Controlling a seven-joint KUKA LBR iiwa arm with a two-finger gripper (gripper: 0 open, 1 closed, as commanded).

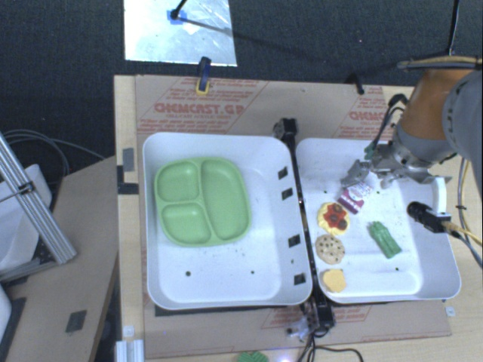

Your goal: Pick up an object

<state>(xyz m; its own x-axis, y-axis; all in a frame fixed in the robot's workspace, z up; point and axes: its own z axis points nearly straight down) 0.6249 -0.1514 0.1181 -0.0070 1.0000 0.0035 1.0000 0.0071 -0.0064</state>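
My gripper [357,175] hangs over the upper middle of the right bin [423,281], reaching in from the right. Just below its tip lies a small purple and white packet [352,199]; whether they touch I cannot tell. Below the packet lie a yellow pizza slice with red dots [333,218], a brown cookie [330,248] and a yellow piece [333,280], in a column along the bin's left side. A green block [385,240] lies tilted near the bin's middle.
The left bin [173,292] holds a green divided plate [202,200]. A black divider with clips [298,217] runs between the two bins. The arm's grey and orange body [438,119] fills the upper right.
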